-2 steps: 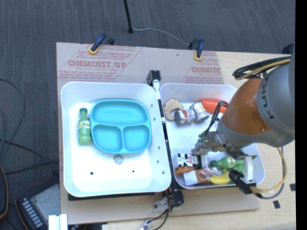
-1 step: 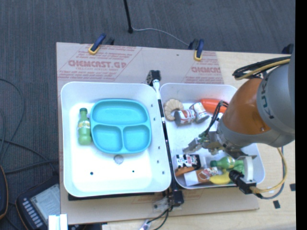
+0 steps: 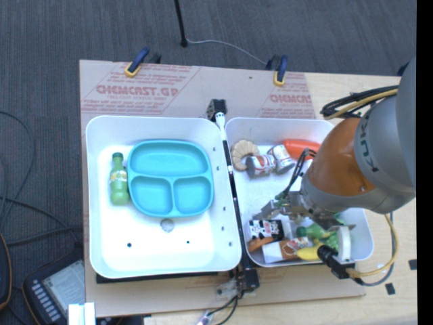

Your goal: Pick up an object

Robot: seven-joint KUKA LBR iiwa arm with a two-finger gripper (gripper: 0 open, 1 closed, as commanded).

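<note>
Camera view: end effector (image 3: 287,208) grip state we cannot tell; we advise descending squarely over the cluttered right bin (image 3: 257,124).

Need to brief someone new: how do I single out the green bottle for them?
Look in the left bin, the one holding the blue divided plate. The green bottle lies just left of that plate, near the bin's left wall. Nothing else in that bin is green.

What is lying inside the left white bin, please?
The left bin holds a blue divided tray, a green bottle beside the tray, and a small grey round piece below it. What lies under the tray is covered.
</note>
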